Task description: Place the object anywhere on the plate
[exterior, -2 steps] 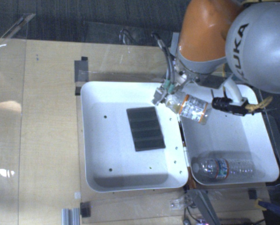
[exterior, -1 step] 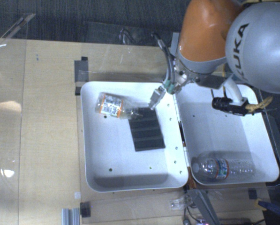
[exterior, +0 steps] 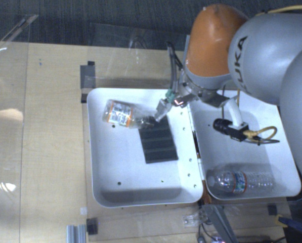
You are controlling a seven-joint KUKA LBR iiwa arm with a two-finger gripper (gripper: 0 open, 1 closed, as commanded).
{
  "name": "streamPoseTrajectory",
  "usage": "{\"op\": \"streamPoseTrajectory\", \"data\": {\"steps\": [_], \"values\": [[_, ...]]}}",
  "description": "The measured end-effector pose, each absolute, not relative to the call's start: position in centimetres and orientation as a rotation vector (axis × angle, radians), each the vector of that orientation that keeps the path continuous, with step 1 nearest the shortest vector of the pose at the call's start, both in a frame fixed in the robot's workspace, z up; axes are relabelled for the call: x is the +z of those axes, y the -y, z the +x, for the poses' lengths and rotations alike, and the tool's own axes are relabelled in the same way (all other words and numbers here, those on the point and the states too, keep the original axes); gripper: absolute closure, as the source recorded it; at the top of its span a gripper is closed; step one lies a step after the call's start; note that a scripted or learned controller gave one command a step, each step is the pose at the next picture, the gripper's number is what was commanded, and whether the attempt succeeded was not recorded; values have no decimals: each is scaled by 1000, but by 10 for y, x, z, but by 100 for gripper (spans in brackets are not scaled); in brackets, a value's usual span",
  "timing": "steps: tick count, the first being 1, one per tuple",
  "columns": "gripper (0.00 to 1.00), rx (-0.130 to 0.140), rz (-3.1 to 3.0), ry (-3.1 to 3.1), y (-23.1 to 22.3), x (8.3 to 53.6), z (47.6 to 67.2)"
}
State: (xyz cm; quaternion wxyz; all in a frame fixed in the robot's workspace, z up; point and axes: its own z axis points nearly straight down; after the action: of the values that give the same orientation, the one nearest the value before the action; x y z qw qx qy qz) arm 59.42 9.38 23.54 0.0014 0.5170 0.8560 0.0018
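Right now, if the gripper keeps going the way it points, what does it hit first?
The gripper points down-left into the left bin. First in that line looks like the clear plastic packet, just above the black ridged plate; depth is hard to judge from above.

The left bin (exterior: 140, 194) has bare white floor along its front edge and left wall, open for reaching. A crumpled packet (exterior: 121, 114) lies near its back left corner, and a dark ribbed plate (exterior: 159, 142) lies right of centre. The arm (exterior: 252, 49) overhangs the back right corner. In the right bin (exterior: 272, 110), a clear bottle (exterior: 240, 181) lies along the front edge.
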Motion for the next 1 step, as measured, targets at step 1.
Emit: {"op": "streamPoseTrajectory", "data": {"steps": [1], "values": [[0, 9, 1246, -2878, -148, 252, 571]]}}
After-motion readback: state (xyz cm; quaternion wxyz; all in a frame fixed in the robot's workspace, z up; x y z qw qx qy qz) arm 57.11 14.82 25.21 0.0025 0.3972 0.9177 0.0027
